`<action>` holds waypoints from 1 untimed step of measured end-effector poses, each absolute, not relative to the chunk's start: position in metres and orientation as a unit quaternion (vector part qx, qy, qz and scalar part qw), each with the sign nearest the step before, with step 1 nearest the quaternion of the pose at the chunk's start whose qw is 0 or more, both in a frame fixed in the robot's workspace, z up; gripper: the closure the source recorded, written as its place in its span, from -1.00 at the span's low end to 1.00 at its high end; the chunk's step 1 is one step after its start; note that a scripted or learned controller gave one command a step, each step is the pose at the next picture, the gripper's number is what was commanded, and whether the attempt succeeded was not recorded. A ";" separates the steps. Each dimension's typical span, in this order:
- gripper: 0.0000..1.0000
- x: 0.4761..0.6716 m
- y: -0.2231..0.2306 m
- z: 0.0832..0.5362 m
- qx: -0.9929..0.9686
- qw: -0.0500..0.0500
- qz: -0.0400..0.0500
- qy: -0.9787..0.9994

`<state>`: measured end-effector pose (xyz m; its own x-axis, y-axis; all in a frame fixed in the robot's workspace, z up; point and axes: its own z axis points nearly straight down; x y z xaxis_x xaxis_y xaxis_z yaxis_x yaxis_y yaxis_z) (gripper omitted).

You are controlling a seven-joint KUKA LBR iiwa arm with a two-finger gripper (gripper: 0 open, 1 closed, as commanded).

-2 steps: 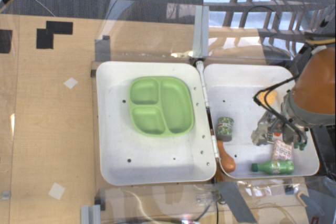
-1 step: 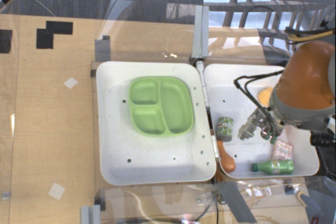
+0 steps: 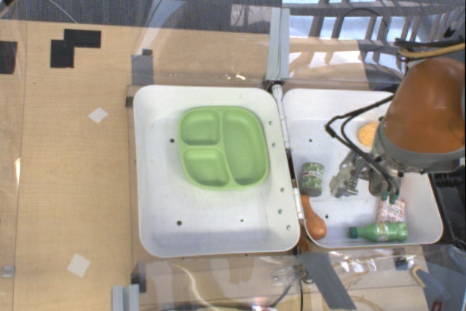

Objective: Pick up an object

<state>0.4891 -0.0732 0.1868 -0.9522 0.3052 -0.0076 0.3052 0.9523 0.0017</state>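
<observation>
Far left: bare wooden bench (image 3: 65,178) with black marks near the top edge. Next, the left bin (image 3: 156,229), holding a green divided plate (image 3: 222,147) with three compartments, lying flat near the bin's middle and well apart from every wall. Between the two bins, a raised divider (image 3: 286,156) running top to bottom.

Just right of the divider, in the right bin (image 3: 320,113): a small green-labelled can (image 3: 312,178), upright, close to the left wall. Below it, an orange carrot-like piece (image 3: 314,221), lying against the lower left corner, narrow end up, rounded end down. Further right along the bottom wall, a green bottle (image 3: 378,232) lying on its side, cap pointing left. Just above the bottle's right end, a small red-and-white packet (image 3: 392,211), tilted, near or touching the bottle. Higher up, a yellow-orange round item (image 3: 368,132), partly hidden behind the arm's orange band (image 3: 426,109) and a black cable (image 3: 342,121) looping in front.

Gripper (image 3: 348,184) low over the middle of the right bin, metal fingers pointing down and left, nothing visibly between them; spread or pressed together, cannot tell. Can just to the gripper's left, nearest of all; packet and bottle below and to its right; carrot-like piece below and left, near.
</observation>
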 end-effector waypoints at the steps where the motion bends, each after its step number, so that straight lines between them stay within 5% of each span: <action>1: 1.00 0.489 -0.090 0.222 0.302 0.005 0.001 0.953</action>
